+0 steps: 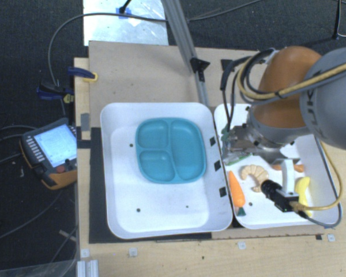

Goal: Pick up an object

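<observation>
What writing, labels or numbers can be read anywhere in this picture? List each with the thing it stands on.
No text can be read here.
The handheld controller left of the bench has a lit screen, too washed out and small to read.
The blue divided plate, both white bins and the toy food, such as the carrot, bear no visible markings.

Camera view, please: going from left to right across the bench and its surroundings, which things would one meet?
Handheld screen unit → blue divided plate in the left bin → orange carrot → croissant → yellow banana in the right bin.
</observation>
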{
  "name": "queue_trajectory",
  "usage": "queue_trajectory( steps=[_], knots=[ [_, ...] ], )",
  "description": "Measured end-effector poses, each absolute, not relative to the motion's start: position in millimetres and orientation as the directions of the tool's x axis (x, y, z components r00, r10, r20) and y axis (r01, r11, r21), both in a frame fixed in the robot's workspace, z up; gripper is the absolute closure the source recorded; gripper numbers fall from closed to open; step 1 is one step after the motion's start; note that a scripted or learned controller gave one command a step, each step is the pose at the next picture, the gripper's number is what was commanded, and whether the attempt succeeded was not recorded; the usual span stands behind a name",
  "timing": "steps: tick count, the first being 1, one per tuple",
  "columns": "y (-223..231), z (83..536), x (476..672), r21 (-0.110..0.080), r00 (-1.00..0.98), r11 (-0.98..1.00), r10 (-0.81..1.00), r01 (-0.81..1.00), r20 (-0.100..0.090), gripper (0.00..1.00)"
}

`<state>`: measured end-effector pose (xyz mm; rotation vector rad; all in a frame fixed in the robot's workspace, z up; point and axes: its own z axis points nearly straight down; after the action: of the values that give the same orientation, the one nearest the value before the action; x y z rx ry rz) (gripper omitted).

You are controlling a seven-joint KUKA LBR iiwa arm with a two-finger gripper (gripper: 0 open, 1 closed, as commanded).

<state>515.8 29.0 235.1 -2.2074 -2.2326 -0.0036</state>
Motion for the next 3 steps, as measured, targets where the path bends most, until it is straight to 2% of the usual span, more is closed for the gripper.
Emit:
queue_trajectory(
  steps=[1, 2, 3],
  knots=[
    [74, 225, 524.8, 0.001, -0.01, 0.01, 1.0, 1.0, 0.002, 1.0],
    [107, 220, 521.2, 0.0, -0.009, 0.009, 1.0, 1.0, 0.002, 1.0],
    [108, 217, 524.1, 0.0, -0.006, 0.006, 1.0, 1.0, 0.0, 1.0]
  ],
)
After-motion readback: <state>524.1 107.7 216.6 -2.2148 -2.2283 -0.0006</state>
